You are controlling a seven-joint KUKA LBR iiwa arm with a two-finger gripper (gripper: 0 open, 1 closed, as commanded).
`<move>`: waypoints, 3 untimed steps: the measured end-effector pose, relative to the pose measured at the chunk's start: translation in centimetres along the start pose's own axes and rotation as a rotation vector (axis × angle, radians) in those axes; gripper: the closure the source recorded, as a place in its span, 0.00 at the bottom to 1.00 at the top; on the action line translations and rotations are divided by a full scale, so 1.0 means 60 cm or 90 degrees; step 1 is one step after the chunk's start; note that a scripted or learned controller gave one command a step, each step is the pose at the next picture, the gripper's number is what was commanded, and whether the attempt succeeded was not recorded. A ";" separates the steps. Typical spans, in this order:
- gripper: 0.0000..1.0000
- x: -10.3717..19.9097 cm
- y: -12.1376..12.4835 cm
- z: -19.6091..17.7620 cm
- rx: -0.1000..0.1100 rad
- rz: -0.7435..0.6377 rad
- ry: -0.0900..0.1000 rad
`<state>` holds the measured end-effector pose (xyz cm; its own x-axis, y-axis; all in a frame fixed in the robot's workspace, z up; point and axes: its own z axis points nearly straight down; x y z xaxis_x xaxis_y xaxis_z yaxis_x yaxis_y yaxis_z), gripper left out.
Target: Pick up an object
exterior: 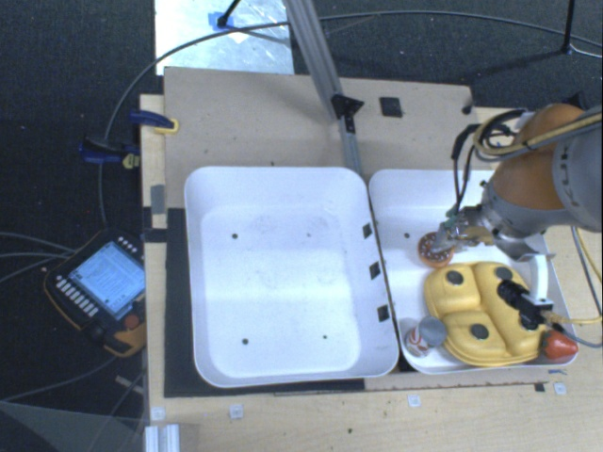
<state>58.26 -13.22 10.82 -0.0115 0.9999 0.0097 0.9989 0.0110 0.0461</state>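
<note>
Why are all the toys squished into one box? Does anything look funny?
Yes, a bit. Everything is crowded in the right bin: a big yellow toy, a small round brown-and-white thing, a grey and white piece and a red piece. The red one sits right at the bin's corner edge. Nothing looks broken or spilled.

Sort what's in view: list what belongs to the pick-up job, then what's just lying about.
Job:
- gripper, low in the right bin
- round patterned object beside it
- yellow toy
- small grey-capped object
- red piece

Lying about:
- left bin
- handheld pendant off the bench
- blue clamp
- cables
</note>
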 end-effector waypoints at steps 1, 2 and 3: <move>1.00 -0.011 -0.004 -0.084 0.026 0.004 -0.008; 1.00 -0.019 -0.013 -0.176 0.025 0.005 -0.007; 1.00 -0.019 -0.006 -0.250 0.025 0.003 -0.007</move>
<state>57.21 -14.51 25.79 -0.0063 1.0000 -0.0016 1.0000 0.0063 0.0069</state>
